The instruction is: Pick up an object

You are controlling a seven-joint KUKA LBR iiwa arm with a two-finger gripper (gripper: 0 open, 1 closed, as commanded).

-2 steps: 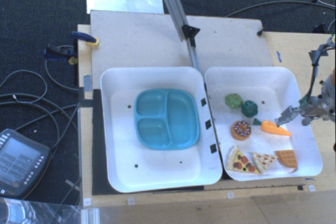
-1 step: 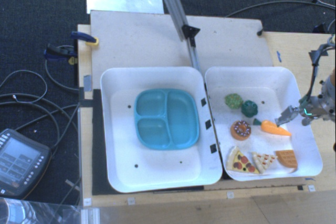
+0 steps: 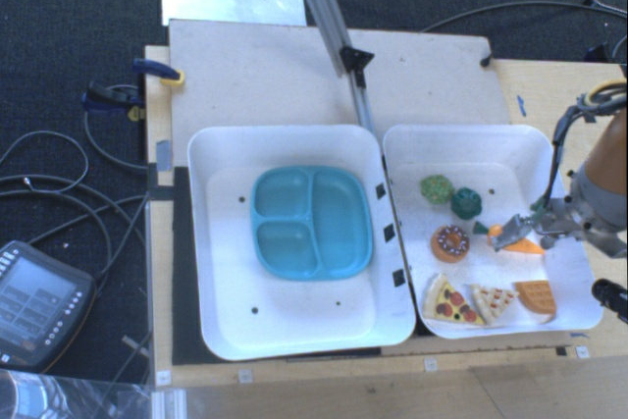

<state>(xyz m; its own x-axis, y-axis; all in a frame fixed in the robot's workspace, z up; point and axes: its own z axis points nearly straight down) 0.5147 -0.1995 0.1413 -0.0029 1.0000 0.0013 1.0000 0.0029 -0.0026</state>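
Nearest to us, at the front of the right white bin [image 3: 471,144], we see a toy pizza slice with red dots [image 3: 450,300], a pale toy slice with red stripes [image 3: 494,299] next to it, and a round orange-brown toy biscuit [image 3: 536,296] by the bin's corner. A little farther back sits a small brown toy doughnut with sprinkles [image 3: 451,242]. To its right lies an orange toy carrot [image 3: 515,239], and the grey two-finger gripper [image 3: 539,223] is right at it, touching or almost touching its right end. We cannot tell how wide the gripper is, or if it has hold of the carrot. Behind these are a dark green bumpy toy [image 3: 466,202] and a light green bumpy toy [image 3: 437,188], side by side. The left white bin [image 3: 221,240] holds a blue plastic plate with three sections [image 3: 312,221]. We can read no words anywhere
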